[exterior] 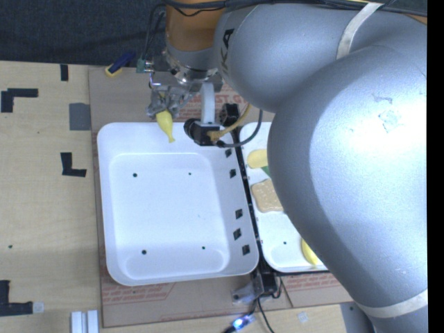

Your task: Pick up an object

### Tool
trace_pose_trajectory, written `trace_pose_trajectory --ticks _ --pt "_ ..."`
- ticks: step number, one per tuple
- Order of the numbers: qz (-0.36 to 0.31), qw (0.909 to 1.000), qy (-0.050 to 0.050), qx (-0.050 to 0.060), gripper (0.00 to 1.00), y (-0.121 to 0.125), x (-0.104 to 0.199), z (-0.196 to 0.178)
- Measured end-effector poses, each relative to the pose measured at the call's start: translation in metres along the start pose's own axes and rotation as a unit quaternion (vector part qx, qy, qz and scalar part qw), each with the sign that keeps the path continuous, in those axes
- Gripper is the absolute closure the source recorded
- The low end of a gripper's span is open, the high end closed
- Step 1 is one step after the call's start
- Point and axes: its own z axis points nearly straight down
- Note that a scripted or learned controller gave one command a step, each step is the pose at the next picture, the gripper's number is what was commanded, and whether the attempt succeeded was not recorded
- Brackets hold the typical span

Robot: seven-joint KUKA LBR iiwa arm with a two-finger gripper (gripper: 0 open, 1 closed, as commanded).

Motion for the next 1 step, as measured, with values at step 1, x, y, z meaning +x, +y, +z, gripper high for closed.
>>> trace_pose_trajectory --ticks 1 --pt "0.001 1.0000 0.002 -0.006 1.00 0.0015 0.0255 -0.1088"
